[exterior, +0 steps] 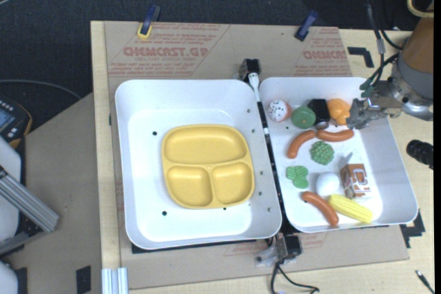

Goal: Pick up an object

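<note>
My gripper point(360, 118) hangs over the far right part of the right bin point(396, 155), coming in from the right. It sits just right of an orange ball point(338, 109) and just above the right end of a red sausage point(334, 135). Nothing is visibly held. Close by to the left lie a black block point(319, 109), a green round piece point(303, 118) and a white die point(278, 109).
Further forward in the right bin lie a second sausage point(300, 142), broccoli point(321, 152), a green leaf point(298, 176), a white egg point(327, 184), a small carton point(355, 179), corn point(351, 208) and a third sausage point(321, 207). A yellow divided plate point(207, 165) fills the left bin point(134, 148).
</note>
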You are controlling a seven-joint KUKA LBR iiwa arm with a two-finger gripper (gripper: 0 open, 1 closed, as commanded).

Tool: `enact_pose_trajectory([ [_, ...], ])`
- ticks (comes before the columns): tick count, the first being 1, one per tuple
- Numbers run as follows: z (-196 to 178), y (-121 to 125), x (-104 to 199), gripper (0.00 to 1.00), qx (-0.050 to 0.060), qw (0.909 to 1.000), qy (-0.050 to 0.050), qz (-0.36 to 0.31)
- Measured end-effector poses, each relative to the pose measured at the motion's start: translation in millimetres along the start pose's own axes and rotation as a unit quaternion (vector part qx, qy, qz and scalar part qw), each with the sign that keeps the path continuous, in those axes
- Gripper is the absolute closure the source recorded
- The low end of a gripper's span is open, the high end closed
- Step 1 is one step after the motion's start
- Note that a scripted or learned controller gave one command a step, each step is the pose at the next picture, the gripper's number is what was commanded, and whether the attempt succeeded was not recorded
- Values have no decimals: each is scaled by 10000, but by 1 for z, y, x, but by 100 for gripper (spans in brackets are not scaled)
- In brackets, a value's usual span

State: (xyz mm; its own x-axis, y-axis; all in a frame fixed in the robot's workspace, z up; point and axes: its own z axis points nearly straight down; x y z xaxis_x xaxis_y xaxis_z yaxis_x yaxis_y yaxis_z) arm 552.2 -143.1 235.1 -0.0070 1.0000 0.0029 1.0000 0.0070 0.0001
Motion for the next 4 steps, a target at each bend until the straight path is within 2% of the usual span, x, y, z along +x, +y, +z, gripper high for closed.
enact_pose_trajectory([
  [1,13,5,56,100,13,10000,0,5],
  [3,7,-2,174,100,17,10000,1,-2],
  [4,7,10,163,100,-10,10000,-17,37],
])
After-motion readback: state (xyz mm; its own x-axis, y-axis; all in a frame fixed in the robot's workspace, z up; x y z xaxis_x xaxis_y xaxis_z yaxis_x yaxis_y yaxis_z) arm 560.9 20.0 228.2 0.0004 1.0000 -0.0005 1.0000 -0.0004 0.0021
